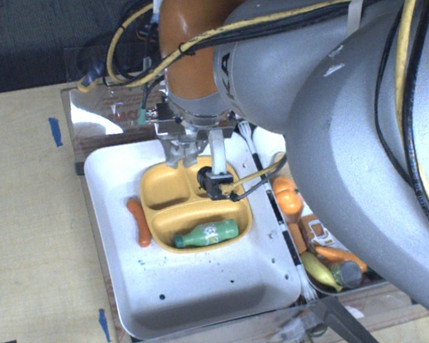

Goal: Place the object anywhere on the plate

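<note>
camera view, tool (pixel 195 155) over yellow plate (pixel 160 188), green bottle (pixel 207 234) on it, orange carrot (pixel 139 221) beside

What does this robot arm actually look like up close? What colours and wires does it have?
The arm is smooth, rounded grey metal with a glossy orange band above the wrist. Yellow and black cables run along its outside. The gripper is a small silvery-grey metal piece with dark parts.

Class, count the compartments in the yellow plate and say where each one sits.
3. The yellow plate has a long near compartment holding the green bottle, plus two far ones: left, and right under the claw.
</note>
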### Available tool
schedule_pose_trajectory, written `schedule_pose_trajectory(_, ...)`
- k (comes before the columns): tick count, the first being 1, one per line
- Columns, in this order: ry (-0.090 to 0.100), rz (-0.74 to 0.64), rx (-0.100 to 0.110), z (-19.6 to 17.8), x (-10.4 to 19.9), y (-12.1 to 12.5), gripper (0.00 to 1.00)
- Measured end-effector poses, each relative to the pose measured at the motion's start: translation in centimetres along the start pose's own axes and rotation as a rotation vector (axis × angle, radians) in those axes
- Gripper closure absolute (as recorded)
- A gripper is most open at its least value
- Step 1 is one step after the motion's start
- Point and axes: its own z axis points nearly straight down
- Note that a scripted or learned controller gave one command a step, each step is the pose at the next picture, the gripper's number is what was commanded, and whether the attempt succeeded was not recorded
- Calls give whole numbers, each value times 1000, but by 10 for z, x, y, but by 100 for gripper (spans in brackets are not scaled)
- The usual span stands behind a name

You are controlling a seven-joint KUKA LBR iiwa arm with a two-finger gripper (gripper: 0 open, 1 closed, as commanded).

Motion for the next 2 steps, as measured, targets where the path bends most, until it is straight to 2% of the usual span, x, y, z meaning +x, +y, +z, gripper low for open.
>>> schedule_pose_trajectory(1,2,310,-4,-11,38,12,100)
schedule_pose_trajectory(2,2,-98,-6,-63,43,15,100)
